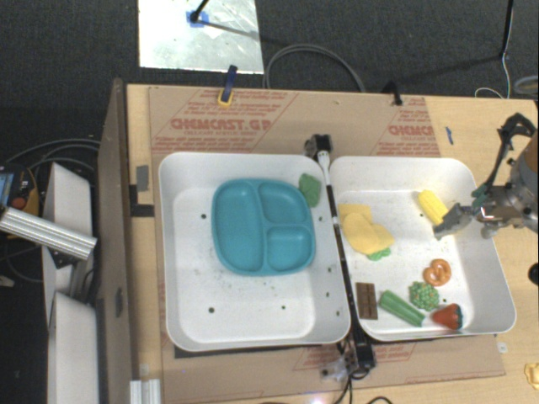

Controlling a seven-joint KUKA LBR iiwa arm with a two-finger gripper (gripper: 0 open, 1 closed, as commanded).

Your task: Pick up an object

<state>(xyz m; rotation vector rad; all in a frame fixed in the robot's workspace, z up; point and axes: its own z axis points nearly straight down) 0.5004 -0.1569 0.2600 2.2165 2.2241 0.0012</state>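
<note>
Reaching in from the right edge, the gripper (448, 222) hung over the right bin (396, 175), its grey tip just below and to the right of the yellow corn cob (431, 204). Whether its tip was spread or pressed together could not be told from this slanted view, and nothing could be seen held in it. Tip and corn lay very near each other, but contact between them could not be made out.

Other pieces were scattered through the same bin. A soft yellow piece (365, 229) lay against the left wall, with a small green bit at its lower edge. Toward the front sat an orange pretzel-shaped ring (438, 271), a knobbly green broccoli piece (424, 295) just below it, a red strawberry-like piece (448, 316) near the front right corner, and a long green stick (400, 307) lying slantwise beside a small brown block (366, 300). These front items were well apart from the tip.

Inside the left bin (194, 310) rested a teal divided plate (263, 226), and a green leafy piece (311, 189) lay at the plate's upper right corner, next to the divider between the bins. Both bins sat on a cardboard sheet (253, 116) marked with red lettering.
</note>
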